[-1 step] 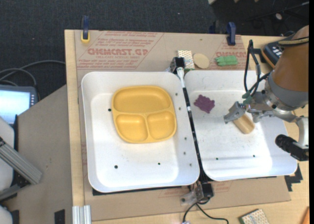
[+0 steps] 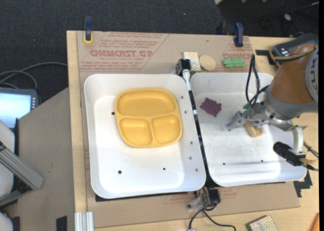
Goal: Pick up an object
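Here, operator, you see the gripper [image 2: 247,122] low in the right bin [image 2: 238,169], near its right edge; whether it is spread or pinching you cannot tell. A tan block [image 2: 254,130] lies just beside it, a purple object [image 2: 210,106] toward the bin's left edge

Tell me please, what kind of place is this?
Probably a robotics lab bench. A robot arm reaches over two white bins on a board held by clamps, with cables running off the bench; one bin holds a yellow divided plate.
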Available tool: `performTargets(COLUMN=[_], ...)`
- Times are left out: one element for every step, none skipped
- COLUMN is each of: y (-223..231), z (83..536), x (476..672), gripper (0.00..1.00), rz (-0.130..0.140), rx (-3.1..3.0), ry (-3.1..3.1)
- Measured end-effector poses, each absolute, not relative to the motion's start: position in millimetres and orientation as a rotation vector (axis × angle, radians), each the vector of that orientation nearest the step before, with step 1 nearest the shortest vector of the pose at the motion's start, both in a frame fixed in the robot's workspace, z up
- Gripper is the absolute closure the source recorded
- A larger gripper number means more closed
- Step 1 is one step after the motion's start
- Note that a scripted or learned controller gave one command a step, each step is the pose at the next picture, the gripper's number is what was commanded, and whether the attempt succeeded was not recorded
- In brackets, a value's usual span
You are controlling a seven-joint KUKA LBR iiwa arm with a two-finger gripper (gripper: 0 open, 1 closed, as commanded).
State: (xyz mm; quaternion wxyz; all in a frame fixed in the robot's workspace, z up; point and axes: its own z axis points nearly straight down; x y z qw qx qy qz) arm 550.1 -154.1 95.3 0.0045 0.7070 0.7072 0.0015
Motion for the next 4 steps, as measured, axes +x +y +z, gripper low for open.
performTargets(y=[-153.1,-167.7,-119.1,-50.1], z=[104.2,101.5,91.9,208.4], x=[548.8,474.9,484.6,560.3], gripper=[1.0,1.0,1.0,1.0], rz=[0.003,-0.005,0.008,0.017], rx=[2.219,2.232,2.207,2.202], ry=[2.215,2.222,2.201,2.222])
